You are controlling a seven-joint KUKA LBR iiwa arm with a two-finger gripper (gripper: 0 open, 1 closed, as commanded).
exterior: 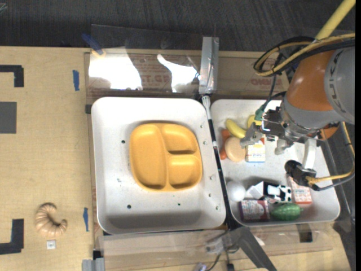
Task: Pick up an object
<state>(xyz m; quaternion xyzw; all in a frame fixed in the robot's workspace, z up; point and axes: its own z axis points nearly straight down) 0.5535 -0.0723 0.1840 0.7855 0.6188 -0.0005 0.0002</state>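
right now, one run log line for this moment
arm: over right bin | pincer: above banana | grasp: unconfirmed | left bin: yellow tray

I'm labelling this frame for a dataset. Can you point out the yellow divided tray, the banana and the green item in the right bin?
yellow divided tray (151,157): camera view, floor of its large left compartment.
banana (235,129): camera view, middle of its curved body.
green item (285,211): camera view, centre of its top surface.

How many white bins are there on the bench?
2. The left bin holds a yellow divided tray. The right bin holds the small things, with the robot arm reaching over it.
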